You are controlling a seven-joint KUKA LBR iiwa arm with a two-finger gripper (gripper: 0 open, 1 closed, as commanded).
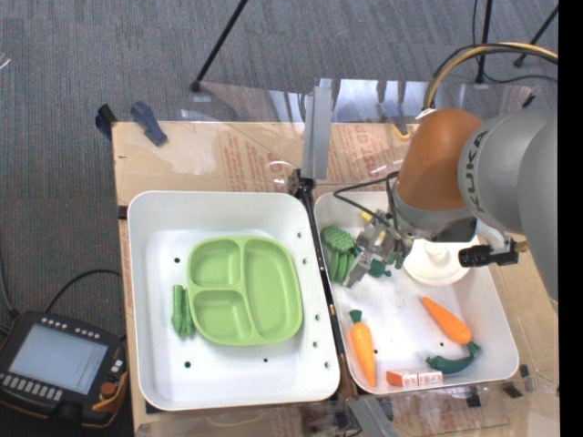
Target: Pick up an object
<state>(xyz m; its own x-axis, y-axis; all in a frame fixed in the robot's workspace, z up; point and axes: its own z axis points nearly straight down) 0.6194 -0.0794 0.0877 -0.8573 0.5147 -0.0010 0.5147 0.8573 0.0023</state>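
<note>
My gripper (pixel 367 260) hangs low over the upper left of the right bin (pixel 401 321), beside a dark green toy vegetable (pixel 337 248) that lies against the bin's left wall. Its fingers (pixel 357 272) point down and to the left, close together, and nothing shows between them. A white bowl-like object (pixel 435 262) sits just right of the gripper. Two orange carrots lie lower in that bin, one (pixel 363 349) near the left wall and one (pixel 446 320) toward the right. A dark green curved piece (pixel 453 360) and a small red and white block (pixel 412 378) rest at the front edge.
The left bin (pixel 155 235) holds a light green divided plate (pixel 244 289) and a small green pod-like object (pixel 182 310) to its left. A teach pendant (pixel 59 364) lies on the floor at the lower left. A metal post (pixel 316 139) stands between the bins at the back.
</note>
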